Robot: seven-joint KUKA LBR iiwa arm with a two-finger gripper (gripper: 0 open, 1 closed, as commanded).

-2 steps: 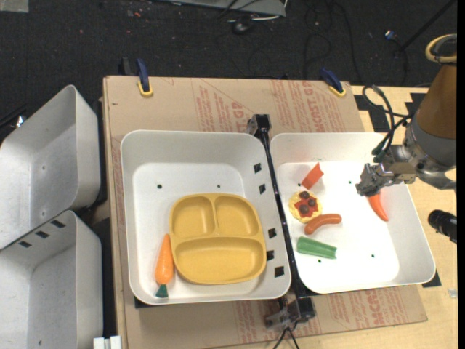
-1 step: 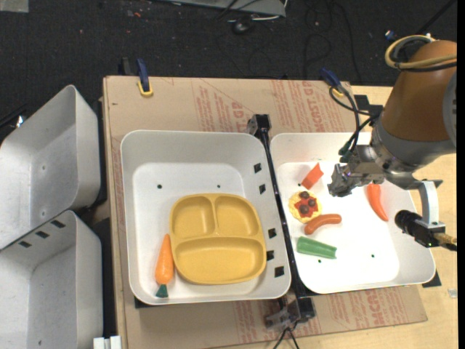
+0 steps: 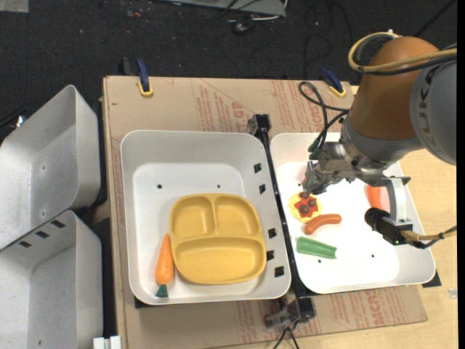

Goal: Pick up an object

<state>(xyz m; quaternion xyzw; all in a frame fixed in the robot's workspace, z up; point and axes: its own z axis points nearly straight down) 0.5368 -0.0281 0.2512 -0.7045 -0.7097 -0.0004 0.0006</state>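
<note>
The grey arm is reaching in from the right side of the frame, and its orange band is showing at the upper right. The gripper is hanging over the left part of the right bin, pointing downward. From this slanted view it is not possible to tell if the gripper is released or clenched, and nothing is seen held in it.

Directly under the gripper tip, a small yellow toy piece with dark red berries on top is lying on the floor of the right bin. The gripper is appearing very close to its upper edge, but I cannot tell whether it is touching it. Just beside this piece, to the lower right, a reddish sausage is lying at a slant. Below the sausage, a green pod is resting flat. Further right in the same bin, an orange-red piece is showing partly beside the robot's hardware.

In the left bin, a yellow divided tray is sitting in the lower middle. An orange carrot is lying just beside its left edge, with the green end pointing to the bottom of the frame.

Both bins are standing on a brown bench.
</note>
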